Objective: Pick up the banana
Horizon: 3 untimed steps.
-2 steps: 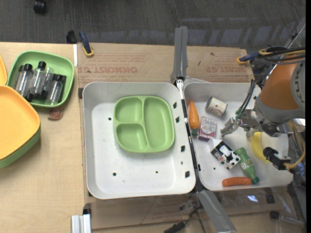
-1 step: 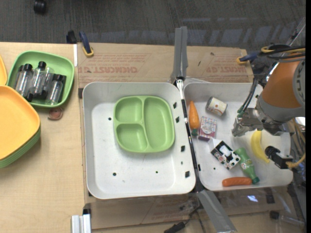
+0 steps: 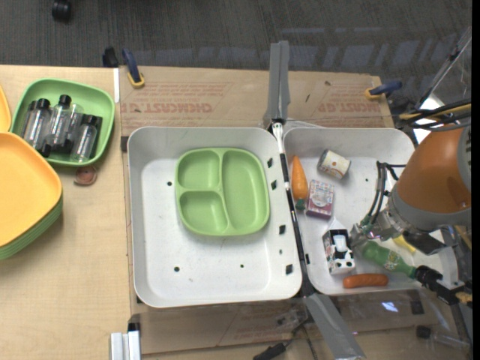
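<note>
I am positioning my gripper [image 3: 366, 235] low over the right bin [image 3: 352, 135]; whether it is apart or together, I cannot tell. A green bottle [image 3: 386, 257] is lying just beside it. A yellow sliver, probably the banana [image 3: 412, 241], is showing close on its arm side, under my wrist. I am judging the pick as not yet done: locating, grasping and lifting are all remaining. Well beyond it, a green plate [image 3: 222, 192] is sitting.
</note>
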### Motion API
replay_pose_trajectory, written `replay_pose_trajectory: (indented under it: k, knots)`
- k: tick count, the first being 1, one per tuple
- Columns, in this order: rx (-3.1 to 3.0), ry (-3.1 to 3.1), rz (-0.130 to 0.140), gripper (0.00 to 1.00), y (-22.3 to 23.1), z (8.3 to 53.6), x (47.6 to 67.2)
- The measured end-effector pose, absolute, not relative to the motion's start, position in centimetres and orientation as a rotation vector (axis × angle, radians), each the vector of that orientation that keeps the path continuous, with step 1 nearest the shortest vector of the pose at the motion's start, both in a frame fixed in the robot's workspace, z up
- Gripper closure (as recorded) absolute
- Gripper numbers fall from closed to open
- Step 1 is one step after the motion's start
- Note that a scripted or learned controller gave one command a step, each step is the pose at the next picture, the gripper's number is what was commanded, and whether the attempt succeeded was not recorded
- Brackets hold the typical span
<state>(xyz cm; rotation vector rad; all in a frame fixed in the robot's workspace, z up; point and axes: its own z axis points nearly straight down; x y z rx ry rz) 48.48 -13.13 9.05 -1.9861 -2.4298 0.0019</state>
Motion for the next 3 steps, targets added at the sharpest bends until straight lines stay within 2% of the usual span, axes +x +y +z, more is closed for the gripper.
replay_pose_trajectory:
  k: [1,2,3]
  knots:
    - [-1.932,-2.477,0.0,1.0,-19.4,9.2,54.1]
    - [-1.922,-2.48,-0.006,0.0,-19.0,9.1,54.2]
    - [-2.382,-2.04,-0.001,0.0,-18.1,9.1,47.7]
